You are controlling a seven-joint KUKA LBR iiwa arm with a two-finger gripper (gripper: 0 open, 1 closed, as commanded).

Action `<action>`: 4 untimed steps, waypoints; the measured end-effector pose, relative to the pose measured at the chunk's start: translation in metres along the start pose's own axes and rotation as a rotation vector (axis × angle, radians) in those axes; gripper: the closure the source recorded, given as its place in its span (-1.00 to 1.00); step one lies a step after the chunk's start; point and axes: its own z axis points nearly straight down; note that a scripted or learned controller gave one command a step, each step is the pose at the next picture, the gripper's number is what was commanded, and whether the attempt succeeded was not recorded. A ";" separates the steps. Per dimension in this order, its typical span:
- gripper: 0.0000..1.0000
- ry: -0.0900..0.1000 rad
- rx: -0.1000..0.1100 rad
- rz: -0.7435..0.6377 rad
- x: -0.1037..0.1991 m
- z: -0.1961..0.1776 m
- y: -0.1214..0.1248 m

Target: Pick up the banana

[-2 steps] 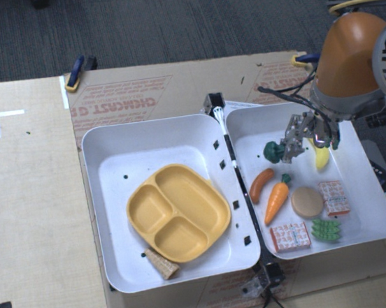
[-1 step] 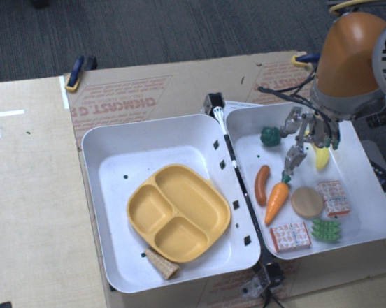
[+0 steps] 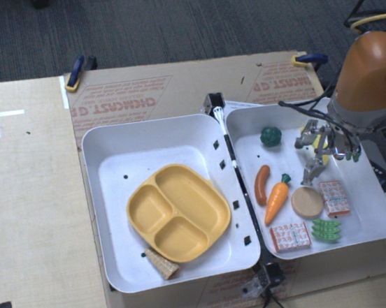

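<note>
My gripper (image 3: 314, 162) hangs over the upper right part of the right bin (image 3: 372, 228), below the orange band of the arm (image 3: 369, 74). Small yellow patches that may be the banana (image 3: 327, 159) show against the gripper's metal parts; most of it is hidden by the wrist. I cannot make out whether that yellow thing is held or just lies under the gripper. The gripper's lower tip sits just above a round tan disc (image 3: 307, 202).
The right bin also holds a green broccoli (image 3: 270, 136), a red sausage (image 3: 262, 184), a carrot (image 3: 277, 200), a pink carton (image 3: 335, 196), a red box (image 3: 290, 236) and a green toy (image 3: 326, 229). In the left bin lie a yellow divided plate (image 3: 179, 212) and a bread piece (image 3: 162, 263).
</note>
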 end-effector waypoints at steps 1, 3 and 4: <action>1.00 -0.005 -0.001 0.003 -0.001 -0.010 0.000; 1.00 0.000 -0.001 -0.668 0.020 0.000 -0.012; -1.00 0.000 -0.001 -0.668 0.020 0.000 -0.012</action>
